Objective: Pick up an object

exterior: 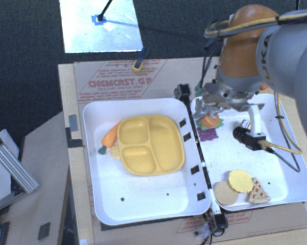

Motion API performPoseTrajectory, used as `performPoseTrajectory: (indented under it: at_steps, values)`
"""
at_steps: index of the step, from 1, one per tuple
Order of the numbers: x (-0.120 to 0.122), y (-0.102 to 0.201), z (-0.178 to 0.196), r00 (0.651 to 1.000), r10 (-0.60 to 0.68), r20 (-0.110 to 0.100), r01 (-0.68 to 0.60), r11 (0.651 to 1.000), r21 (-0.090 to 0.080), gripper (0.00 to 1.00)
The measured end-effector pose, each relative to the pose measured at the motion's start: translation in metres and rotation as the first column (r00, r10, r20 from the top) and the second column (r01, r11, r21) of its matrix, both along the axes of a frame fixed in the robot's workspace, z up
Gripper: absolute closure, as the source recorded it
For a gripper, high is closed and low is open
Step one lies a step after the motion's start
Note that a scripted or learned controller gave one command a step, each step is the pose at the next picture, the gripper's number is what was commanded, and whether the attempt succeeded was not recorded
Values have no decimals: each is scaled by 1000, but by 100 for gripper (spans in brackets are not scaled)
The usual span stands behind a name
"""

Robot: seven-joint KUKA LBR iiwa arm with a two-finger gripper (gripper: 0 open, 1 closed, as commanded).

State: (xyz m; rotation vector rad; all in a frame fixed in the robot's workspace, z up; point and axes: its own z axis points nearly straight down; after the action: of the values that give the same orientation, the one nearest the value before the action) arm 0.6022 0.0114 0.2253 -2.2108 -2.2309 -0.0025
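Observation:
My gripper (209, 115) hangs low over the upper left corner of the right bin (287, 187). Right beneath it lies an orange toy food piece (212, 121), with a purple piece (208, 135) just below that. The fingers reach down around the orange piece, but the wrist hides how they stand. Near the right bin's front edge lie a tan round cookie (225, 192), a yellow disc (240, 180) and a pizza slice (257, 191).
The left bin (103, 193) holds a yellow divided plate (149, 145) with a toy carrot (110, 135) at its left edge. The black divider (196, 142) runs between the bins. A black cable and camera part (249, 137) hangs off the wrist over the right bin.

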Motion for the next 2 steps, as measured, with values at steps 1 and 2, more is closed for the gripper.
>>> performPoseTrajectory:
  at_steps: [1, 2]
  values:
    - [12, 45, -8, 1000, 0, 1, 0, 1000, 0, 100]
    - [23, 60, -7, 1000, -2, 2, 2, 1000, 0, 100]
